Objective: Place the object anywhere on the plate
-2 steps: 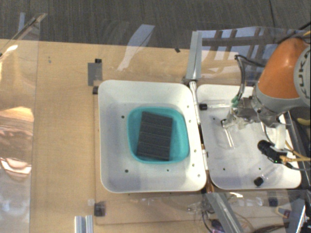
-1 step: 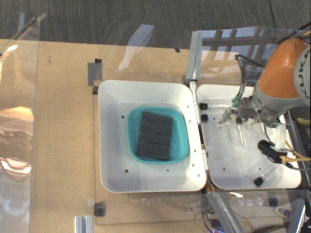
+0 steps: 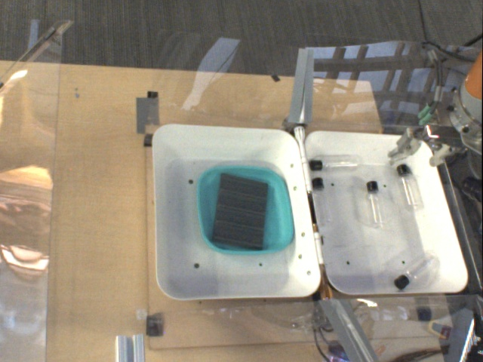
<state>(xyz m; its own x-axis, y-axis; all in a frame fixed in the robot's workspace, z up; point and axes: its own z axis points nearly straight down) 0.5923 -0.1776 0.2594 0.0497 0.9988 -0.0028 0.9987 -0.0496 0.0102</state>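
A teal square plate (image 3: 281,217) sits in the middle of the left white bin (image 3: 172,202). A dark grey ribbed rectangular block (image 3: 241,210) lies flat on the plate, inside its rim. My gripper (image 3: 417,146) hangs at the far right, over the top right corner of the right bin (image 3: 445,277), well away from the plate and the block. Nothing is visibly held by it.
Several clear vials with black caps lie scattered in the right bin, such as one (image 3: 373,201) near its middle and one (image 3: 414,271) near the front. A grey metal bar (image 3: 302,89) runs back from the seam between the bins.
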